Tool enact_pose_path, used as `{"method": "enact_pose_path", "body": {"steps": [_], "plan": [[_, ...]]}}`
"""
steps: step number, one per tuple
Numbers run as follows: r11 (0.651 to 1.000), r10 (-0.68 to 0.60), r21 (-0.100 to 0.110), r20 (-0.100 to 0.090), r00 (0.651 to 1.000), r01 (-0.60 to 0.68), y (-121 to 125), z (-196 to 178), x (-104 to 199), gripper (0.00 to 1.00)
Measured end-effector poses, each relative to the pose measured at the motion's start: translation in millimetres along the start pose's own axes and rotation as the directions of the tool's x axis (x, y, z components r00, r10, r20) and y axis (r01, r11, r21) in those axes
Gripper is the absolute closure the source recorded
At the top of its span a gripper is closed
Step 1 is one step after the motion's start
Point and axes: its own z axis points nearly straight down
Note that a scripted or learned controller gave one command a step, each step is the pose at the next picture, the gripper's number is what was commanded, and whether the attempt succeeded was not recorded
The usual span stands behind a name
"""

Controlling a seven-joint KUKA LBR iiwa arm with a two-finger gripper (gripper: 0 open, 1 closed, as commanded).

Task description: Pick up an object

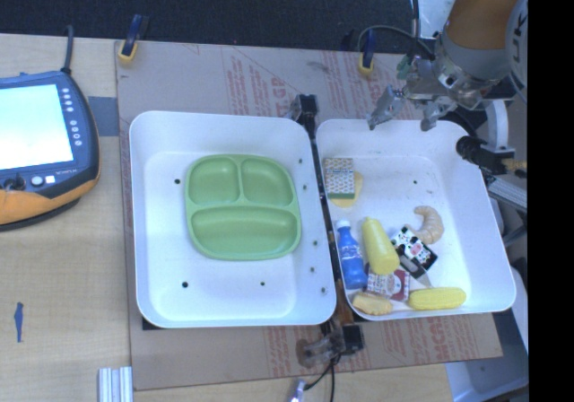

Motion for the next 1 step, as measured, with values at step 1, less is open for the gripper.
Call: {"method": "enact_pose_path", "body": {"steps": [1], "plan": [[1.0,-0.002,0.002,0.001,1.0,0.002,-74.2,51.3,45.4,0.0]]}}
